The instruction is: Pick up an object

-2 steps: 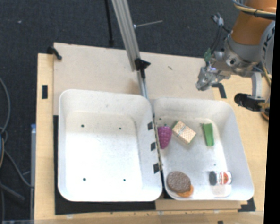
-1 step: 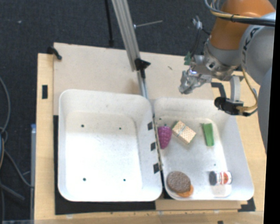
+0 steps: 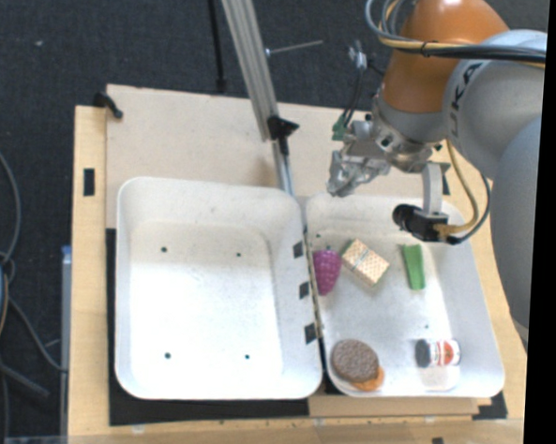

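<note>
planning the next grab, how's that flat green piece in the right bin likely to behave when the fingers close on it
The green piece looks like a thin, straight-edged strip lying flat on the right bin, so it probably stays stiff and will not roll. Lying so low, it may be hard to get fingers under and could slide on the smooth floor. It seems light for its size. The gripper hangs over the bin's far-left corner.

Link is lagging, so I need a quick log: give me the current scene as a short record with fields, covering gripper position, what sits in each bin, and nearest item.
gripper: above the far edge of the right bin, nothing seen between its fingers
right bin contents: purple object, tan block, green piece, brown round object, small red-and-white item
left bin: white floor with small dark dots
nearest to gripper: tan block and purple object
</note>
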